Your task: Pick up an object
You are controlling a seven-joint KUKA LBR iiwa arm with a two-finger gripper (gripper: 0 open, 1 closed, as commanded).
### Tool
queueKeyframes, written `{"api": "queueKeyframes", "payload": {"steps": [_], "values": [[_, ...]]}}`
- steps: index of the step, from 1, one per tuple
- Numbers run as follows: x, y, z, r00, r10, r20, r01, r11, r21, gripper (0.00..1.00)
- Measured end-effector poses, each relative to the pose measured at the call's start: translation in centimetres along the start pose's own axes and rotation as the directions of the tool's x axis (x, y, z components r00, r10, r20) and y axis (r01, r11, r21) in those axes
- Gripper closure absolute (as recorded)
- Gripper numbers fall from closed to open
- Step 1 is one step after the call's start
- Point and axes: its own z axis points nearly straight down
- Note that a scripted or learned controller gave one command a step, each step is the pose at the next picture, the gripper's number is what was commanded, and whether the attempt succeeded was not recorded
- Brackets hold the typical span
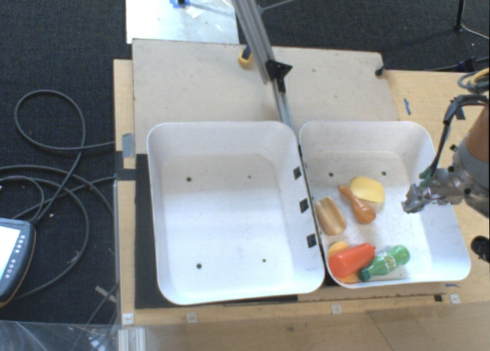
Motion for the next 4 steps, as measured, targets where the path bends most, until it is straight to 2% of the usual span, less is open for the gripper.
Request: {"api": "queueKeyframes", "payload": {"steps": [2, 4], "values": [[10.1, 5.4, 0.3, 1.0, -0.005, -0.001, 0.005, 1.0, -0.001, 1.0], [20.2, 9.5, 0.4, 1.0, -0.005, -0.004, 0.005, 1.0, -0.001, 1.0]]}}
